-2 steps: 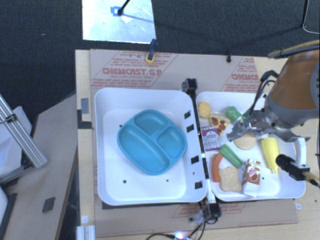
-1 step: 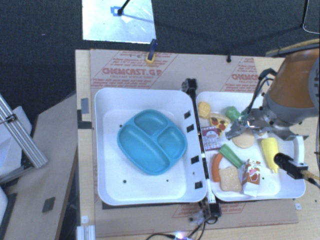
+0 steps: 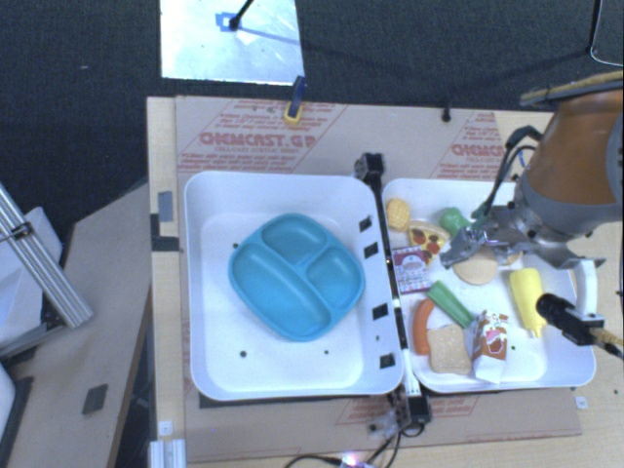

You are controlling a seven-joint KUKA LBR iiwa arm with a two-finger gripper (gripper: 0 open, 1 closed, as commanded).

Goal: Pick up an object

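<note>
Toy food lies scattered across the right bin [image 3: 585, 359], and none of it has been lifted yet as far as can be judged. The gripper [image 3: 466, 247] hangs low over the far middle of that bin, just beside a tan round slice [image 3: 478, 271] and close to a green piece [image 3: 451, 219] and a small pizza slice [image 3: 426, 235]. Whether its fingers are spread or closed cannot be told at this angle, and nothing is plainly seen between them. Nearer the front lie a green stick [image 3: 450, 303], an orange sausage [image 3: 421, 325], a slice of bread [image 3: 449, 349] and a crumpled packet [image 3: 489, 344]; a yellow piece [image 3: 526, 295] sits to the right. The left bin [image 3: 210, 291] carries a blue divided tray [image 3: 295, 275], well apart from the arm. So the reach appears made, while the grasp and the lift are left to do.
</note>
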